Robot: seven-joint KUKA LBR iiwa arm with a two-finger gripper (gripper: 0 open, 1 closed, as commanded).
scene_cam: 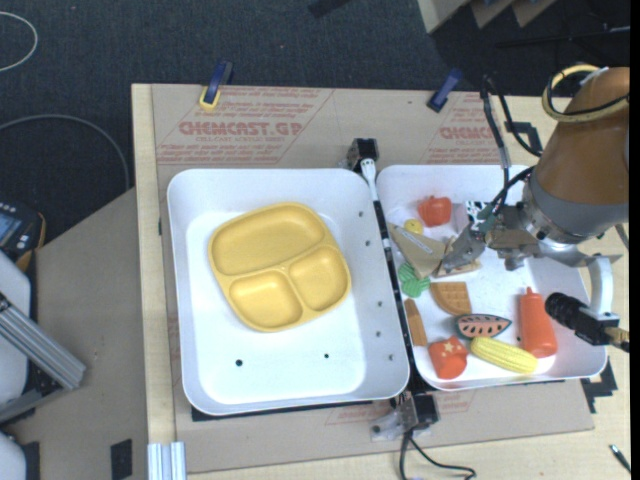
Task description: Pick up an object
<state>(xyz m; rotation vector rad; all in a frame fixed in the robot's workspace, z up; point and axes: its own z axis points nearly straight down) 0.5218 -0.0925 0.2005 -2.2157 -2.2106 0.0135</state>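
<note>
My gripper (462, 255) hangs low in the right bin (560, 368), its fingers pointing left over a tan wedge-shaped toy (420, 245). Around it lie a red pepper-like toy (434, 210), a green leafy piece (412, 281), a tan cracker (451, 297), a watermelon slice (483, 325), a corn cob (504, 354), a red tomato (448, 358), a brown stick (414, 321) and a red ketchup bottle (535, 323). I see nothing lifted between the fingers.
The left bin (200, 358) holds a yellow three-section plate (278, 265). A ridge with clips divides the two bins. The grey and orange arm (590, 158) covers the right bin's far right corner. Cables trail above the bench.
</note>
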